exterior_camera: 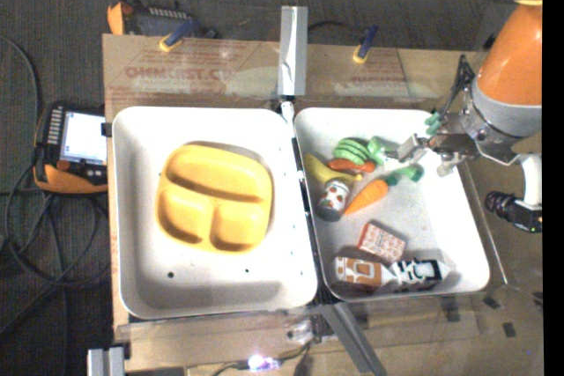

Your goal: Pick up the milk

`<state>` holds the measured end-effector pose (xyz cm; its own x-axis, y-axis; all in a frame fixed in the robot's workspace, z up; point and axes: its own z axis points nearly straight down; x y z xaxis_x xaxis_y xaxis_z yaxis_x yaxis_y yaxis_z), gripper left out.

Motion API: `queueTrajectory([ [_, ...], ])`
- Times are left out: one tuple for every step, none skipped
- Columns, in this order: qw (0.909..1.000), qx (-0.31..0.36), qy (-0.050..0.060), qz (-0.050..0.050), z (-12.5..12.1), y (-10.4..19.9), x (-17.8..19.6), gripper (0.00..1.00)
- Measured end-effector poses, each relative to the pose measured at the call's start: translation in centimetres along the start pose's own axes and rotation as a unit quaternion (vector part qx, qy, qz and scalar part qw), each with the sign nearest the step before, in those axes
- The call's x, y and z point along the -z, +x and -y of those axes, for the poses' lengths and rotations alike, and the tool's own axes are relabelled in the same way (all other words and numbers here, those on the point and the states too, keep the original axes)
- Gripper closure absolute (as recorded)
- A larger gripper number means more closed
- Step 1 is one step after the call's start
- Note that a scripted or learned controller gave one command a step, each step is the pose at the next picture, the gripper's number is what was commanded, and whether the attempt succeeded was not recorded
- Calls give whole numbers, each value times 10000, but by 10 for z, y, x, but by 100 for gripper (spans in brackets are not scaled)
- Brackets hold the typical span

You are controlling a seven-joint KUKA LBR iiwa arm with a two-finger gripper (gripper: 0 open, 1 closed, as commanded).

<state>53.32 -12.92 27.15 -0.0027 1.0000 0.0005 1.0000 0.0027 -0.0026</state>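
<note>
The milk (416, 272) is a small carton with black and white cow patches, lying on its side at the front of the right bin (467, 229). It touches a brown carton (357, 271) on its left. My gripper (430, 152) hangs over the bin's back right part, beside the green toy pieces and well behind the milk. The grey wrist and orange band (518, 53) rise to the right of it. Nothing shows in the gripper's grasp.
The right bin also holds a carrot (366, 194), a small can (333, 198), a banana (315, 166), green vegetables (357, 151) and a red-pink carton (382, 240). A yellow divided plate (214, 196) lies in the left bin (132, 260). A metal post (293, 57) stands behind the bins.
</note>
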Motion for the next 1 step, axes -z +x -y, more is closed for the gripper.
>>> queueTrajectory([
  [9996,-281,9,-6,42,-56,-140,0],
])
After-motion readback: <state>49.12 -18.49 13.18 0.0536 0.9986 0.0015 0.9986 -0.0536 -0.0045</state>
